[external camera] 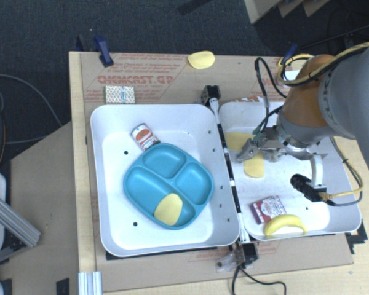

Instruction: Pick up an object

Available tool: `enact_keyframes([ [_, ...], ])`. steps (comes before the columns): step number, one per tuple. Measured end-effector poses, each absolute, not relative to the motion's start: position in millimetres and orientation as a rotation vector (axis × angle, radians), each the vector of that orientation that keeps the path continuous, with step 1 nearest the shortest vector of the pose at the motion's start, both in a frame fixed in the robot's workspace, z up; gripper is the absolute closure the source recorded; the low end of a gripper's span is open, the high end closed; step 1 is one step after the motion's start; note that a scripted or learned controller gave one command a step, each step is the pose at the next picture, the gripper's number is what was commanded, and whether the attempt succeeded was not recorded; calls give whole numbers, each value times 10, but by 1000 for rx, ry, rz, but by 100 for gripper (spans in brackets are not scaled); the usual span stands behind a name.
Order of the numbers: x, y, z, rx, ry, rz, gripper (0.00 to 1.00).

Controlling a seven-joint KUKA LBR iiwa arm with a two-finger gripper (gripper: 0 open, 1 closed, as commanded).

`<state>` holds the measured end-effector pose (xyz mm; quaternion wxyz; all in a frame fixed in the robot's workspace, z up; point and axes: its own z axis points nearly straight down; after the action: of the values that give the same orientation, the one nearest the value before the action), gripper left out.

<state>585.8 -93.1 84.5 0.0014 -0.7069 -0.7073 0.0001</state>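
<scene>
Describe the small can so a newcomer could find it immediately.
Start at the left white bin, which holds a blue divided plate. Just beyond the plate's upper-left edge lies the small can, on its side. Its red-and-white label sets it apart from the yellow piece on the plate.

One fixed camera looks down at a slant on both bins (104,165), from moderately far.
</scene>
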Motion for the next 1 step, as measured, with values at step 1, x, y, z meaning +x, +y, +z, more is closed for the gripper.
enact_keyframes([
  [1, 5862, -930, 943, -2220, -2221, -1, 100],
])
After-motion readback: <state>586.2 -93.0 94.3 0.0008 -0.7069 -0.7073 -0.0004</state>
